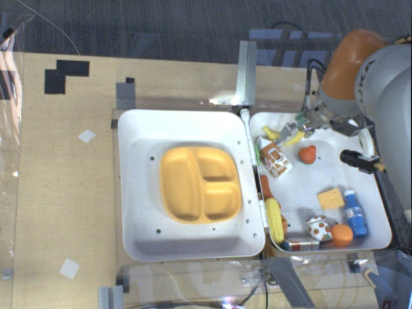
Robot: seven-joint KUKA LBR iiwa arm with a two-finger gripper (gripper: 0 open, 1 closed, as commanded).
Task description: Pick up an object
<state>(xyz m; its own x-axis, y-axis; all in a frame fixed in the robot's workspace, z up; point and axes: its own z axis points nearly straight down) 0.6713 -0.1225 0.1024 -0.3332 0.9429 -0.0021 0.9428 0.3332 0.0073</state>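
Nearest the front rim of the right bin [385, 234], well below the gripper [301, 127]: an orange ball [342, 234], a blue bottle [354, 214], a yellow block [330, 199] and a corn cob [275, 215]. Closer, just below-right of it, a red strawberry [308, 154]; below-left, a small carton [274, 159]. A banana [273, 134] lies beside the tip. Finger state: cannot tell. To its left, a yellow divided plate [198, 183] lies in the left bin [135, 172].

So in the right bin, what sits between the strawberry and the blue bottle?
In the camera view, the yellow cheese wedge lies between the strawberry and the blue bottle, close beside the bottle; the rest of that stretch is bare floor of the right bin.
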